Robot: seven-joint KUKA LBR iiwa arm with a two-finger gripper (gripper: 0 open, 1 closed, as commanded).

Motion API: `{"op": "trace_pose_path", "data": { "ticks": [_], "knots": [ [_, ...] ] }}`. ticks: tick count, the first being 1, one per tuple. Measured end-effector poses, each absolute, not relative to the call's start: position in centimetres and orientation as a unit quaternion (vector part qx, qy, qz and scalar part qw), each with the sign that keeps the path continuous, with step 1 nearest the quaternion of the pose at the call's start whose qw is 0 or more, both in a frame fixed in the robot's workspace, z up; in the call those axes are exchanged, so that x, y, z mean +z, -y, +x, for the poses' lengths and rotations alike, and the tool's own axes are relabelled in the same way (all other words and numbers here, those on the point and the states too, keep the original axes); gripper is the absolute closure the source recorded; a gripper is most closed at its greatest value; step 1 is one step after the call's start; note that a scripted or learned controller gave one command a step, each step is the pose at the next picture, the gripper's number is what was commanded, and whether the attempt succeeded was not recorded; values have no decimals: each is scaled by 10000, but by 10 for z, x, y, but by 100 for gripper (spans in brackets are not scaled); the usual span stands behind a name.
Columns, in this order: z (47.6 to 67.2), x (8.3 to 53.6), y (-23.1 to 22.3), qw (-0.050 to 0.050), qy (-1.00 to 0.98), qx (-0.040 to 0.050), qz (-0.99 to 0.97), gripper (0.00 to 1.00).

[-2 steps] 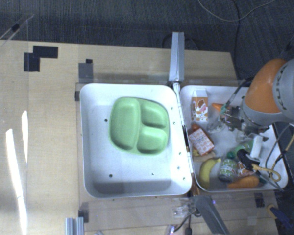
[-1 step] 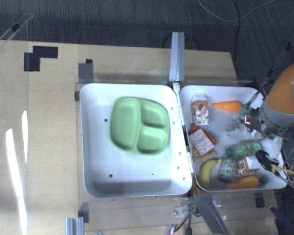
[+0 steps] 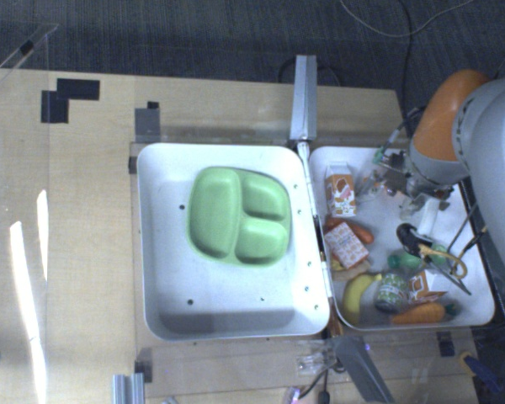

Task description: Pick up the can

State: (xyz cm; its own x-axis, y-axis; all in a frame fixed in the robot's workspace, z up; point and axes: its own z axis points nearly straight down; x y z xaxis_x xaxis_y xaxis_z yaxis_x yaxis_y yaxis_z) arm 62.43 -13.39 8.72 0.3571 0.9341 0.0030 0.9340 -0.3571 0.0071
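- Bench [image 3: 76,251] is seen from above, with two white bins set side by side on it.
- Left bin [image 3: 164,297]: a green divided tray [image 3: 238,214] is parked in it, slightly toward 12 o'clock of centre.
- Right bin [image 3: 353,156] is where all the clutter is piled. A small carton [image 3: 340,190] is placed at 10 o'clock, and a red-and-white packet [image 3: 347,245] is laid at 9 o'clock, just below it.
- A banana [image 3: 356,294] is tucked in at 7 o'clock, near the front wall.
- The can [image 3: 393,291], with a greenish label, is found at 6 o'clock of the right bin. It's just beside the banana, on the banana's 3 o'clock side. A small box [image 3: 422,285] is wedged close at the can's 3 o'clock, and a carrot [image 3: 419,314] is laid at its 5 o'clock.
- Gripper [image 3: 394,182] is hung over the right bin at 12 o'clock, well apart from the can. Jaw state honestly can't be told from this angle, as it's all lost in the hardware around the wrist.
- Grey arm [image 3: 498,141], with its orange band [image 3: 442,124], is seen at 2 o'clock.
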Motion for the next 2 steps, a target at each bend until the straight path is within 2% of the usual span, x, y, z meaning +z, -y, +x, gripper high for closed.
{"op": "trace_pose_path", "data": {
  "ticks": [1,2],
  "knots": [
    [574,88,153,28,-5570,31,8305,0],
    [548,88,194,23,-5431,40,8396,0]
  ]
}}
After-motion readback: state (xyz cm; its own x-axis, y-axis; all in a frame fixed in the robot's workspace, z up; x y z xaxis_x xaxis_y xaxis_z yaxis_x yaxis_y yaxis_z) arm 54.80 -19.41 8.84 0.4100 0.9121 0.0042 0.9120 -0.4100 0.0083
